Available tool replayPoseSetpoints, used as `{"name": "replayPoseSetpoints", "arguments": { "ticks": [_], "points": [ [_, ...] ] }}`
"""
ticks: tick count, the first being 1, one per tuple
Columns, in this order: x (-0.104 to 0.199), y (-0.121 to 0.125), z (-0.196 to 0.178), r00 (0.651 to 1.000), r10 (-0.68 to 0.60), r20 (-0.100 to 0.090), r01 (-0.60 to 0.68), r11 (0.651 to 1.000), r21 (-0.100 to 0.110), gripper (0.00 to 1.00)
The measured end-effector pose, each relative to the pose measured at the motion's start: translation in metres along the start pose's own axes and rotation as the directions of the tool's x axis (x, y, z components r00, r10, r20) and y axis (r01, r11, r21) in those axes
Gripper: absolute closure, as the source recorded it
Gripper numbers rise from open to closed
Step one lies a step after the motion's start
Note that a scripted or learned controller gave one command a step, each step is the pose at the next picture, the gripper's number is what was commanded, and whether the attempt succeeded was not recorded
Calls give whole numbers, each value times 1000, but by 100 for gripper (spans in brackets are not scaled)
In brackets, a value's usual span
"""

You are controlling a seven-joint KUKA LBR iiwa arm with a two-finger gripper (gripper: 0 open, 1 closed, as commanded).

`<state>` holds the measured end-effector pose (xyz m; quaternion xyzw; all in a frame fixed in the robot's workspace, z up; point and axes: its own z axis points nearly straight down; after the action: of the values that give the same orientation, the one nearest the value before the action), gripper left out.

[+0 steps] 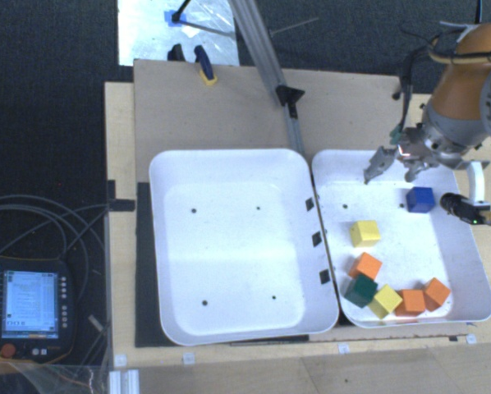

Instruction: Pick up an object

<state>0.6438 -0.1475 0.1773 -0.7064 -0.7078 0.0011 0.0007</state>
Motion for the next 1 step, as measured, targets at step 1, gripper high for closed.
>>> {"name": "replayPoseSetpoints", "arguments": {
  "ticks": [1],
  "points": [
    [5,-6,45,1000,-1,-1,1,1000,0,0]
  ]
}}
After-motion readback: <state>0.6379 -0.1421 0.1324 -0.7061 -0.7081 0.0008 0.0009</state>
